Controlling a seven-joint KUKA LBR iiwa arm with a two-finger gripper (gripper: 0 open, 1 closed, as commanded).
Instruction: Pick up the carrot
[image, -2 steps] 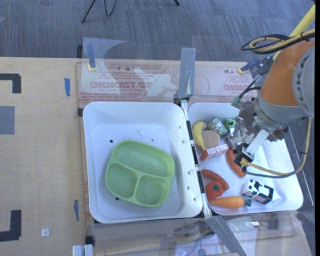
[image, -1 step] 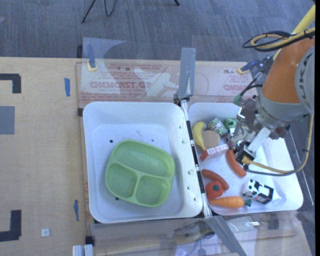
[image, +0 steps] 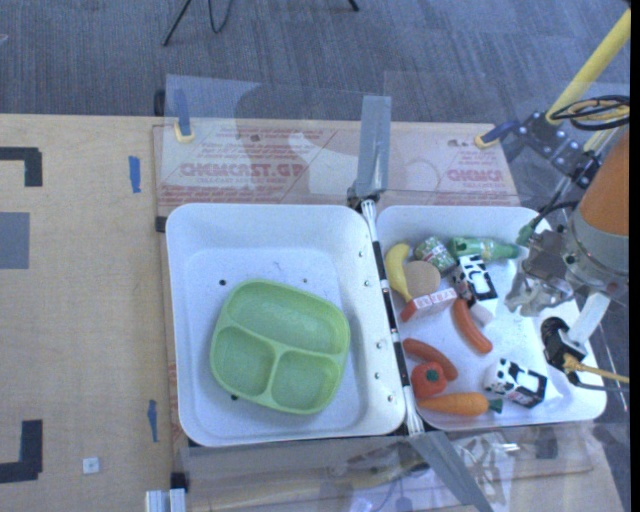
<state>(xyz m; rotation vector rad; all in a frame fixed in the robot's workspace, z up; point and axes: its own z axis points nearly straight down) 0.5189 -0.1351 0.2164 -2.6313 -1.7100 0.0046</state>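
Carrot (image: 456, 404) at right bin's (image: 590, 405) front edge; hand (image: 535, 290) blurred, grip unreadable.

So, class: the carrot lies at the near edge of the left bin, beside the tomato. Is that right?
Not quite. The camera view shows the carrot at the near edge of the right bin, beside the tomato. The left bin holds the green plate.
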